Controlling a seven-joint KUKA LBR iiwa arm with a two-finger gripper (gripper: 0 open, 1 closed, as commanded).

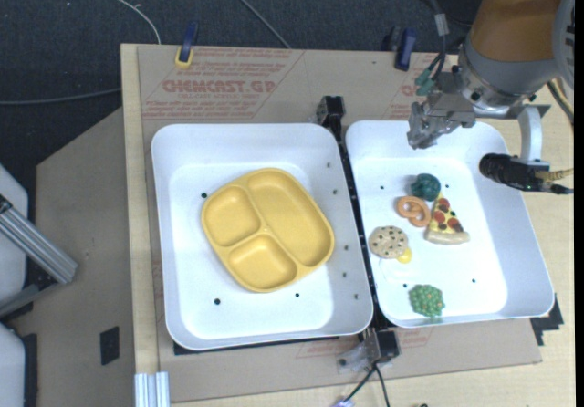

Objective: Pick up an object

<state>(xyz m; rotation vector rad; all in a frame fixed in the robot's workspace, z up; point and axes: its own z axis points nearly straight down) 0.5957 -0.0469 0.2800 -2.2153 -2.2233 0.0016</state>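
Observation:
Several toy foods lie in the right bin: a dark teal round piece, a pretzel, a pizza slice, a chocolate-chip cookie and a green broccoli. My gripper hangs over the far left part of that bin, above and a little behind the teal piece. Nothing shows between its fingers.
A yellow three-compartment tray sits in the left bin. A black cylindrical part juts over the right bin's right side. Clips and cables lie at the bench's far edge.

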